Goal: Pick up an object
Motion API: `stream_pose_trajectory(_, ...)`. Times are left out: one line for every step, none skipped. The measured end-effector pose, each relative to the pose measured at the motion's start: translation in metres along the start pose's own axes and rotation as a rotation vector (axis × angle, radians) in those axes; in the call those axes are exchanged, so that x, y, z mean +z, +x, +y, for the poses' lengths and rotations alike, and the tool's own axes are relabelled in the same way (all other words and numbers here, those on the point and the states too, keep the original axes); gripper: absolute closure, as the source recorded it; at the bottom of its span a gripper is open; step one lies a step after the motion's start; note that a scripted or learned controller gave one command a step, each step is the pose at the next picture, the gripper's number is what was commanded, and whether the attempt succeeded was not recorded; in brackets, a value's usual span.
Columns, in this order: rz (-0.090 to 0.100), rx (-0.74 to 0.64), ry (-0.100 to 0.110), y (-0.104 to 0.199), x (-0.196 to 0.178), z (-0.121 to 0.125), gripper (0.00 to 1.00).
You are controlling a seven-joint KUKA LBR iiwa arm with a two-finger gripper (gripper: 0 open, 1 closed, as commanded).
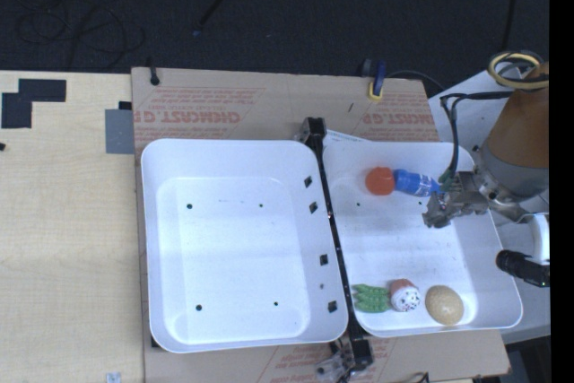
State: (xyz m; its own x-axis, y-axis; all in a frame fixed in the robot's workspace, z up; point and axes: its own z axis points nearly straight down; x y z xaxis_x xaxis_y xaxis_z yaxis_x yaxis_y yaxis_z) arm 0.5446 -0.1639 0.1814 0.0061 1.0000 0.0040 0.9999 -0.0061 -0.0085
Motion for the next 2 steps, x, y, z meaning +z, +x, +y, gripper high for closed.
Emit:
stream_pose_trajectory(0.000, 0.002, 0.000, -0.0002, 0.0002, -0.0001, 0.00)
stream_pose_trajectory(0.001, 0.001, 0.001, -0.0007, -0.0094, -0.0002, 1.00)
